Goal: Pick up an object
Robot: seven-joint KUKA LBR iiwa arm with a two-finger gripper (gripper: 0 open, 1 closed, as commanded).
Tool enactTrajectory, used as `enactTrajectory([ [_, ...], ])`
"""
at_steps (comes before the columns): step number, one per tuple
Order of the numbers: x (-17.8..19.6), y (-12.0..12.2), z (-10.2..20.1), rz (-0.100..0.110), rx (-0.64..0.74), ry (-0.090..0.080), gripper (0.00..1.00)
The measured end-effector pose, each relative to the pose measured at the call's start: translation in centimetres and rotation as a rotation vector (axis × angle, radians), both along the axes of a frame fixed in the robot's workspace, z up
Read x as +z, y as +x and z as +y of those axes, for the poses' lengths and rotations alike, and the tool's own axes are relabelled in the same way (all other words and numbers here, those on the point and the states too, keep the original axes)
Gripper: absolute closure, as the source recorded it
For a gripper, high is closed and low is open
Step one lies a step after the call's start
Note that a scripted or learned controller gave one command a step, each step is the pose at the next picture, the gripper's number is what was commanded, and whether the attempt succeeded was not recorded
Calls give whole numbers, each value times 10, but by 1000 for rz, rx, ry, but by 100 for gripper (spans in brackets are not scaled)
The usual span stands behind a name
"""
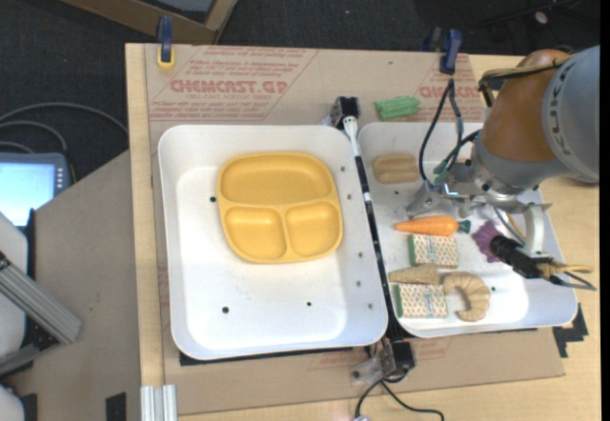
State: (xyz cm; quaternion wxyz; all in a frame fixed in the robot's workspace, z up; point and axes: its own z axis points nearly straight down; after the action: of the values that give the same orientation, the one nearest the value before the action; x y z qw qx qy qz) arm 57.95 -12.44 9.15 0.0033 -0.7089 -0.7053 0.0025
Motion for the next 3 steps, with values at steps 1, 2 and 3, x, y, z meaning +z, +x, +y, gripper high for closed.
enactTrajectory([
  [1, -8, 76, 27, -4, 10, -1, 0],
  [2, -9, 83, 28, 14, 7, -1, 0],
  [3, -9, 83, 29, 14, 5, -2, 0],
])
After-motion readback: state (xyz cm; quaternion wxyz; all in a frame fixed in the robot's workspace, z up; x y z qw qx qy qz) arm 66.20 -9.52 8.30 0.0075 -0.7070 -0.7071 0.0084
